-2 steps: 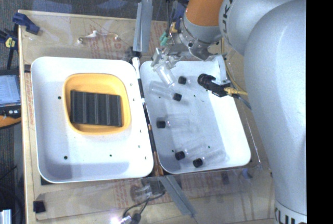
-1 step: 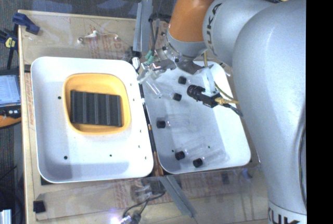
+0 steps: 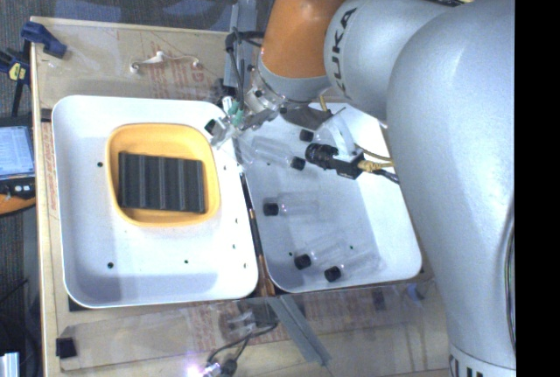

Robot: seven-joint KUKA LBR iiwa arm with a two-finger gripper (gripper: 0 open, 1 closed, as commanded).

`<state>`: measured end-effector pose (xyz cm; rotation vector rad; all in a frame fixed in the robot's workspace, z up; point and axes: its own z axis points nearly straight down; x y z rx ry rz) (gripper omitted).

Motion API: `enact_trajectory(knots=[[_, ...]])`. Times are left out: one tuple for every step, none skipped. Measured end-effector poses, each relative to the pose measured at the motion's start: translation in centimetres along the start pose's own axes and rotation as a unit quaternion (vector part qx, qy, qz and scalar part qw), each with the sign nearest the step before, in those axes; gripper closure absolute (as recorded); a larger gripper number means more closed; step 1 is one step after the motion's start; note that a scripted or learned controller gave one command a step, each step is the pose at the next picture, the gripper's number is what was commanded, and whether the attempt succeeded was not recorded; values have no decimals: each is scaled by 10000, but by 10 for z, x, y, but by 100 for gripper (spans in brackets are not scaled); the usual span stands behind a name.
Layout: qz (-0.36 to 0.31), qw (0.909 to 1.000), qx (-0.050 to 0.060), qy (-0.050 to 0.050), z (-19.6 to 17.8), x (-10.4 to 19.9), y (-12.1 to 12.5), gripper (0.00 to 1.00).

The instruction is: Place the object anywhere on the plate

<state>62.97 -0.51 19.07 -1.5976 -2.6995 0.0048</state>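
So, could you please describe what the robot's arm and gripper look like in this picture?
The arm is bulky and rounded, with smooth silver-grey shells and a broad orange band above the wrist. Dark KUKA lettering runs along the grey shell beside the band. A thin cable edges the top of the band. The gripper is a small metallic assembly with greenish bits near its tip; finer detail is unclear.

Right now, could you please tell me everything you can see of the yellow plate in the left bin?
The yellow plate is a rounded-square dish, seemingly of matte plastic, with a broad raised rim. A dark, ribbed rectangular insert covers most of its floor. It lies flat in the upper middle of the left white bin, resting on the bin's floor, away from the walls. Nothing else touches it; the pincer hovers just beyond its upper right corner.
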Motion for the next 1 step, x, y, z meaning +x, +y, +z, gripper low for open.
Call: enact_trajectory(knots=[[3, 10000, -1, -3, 0, 0, 0, 0]])
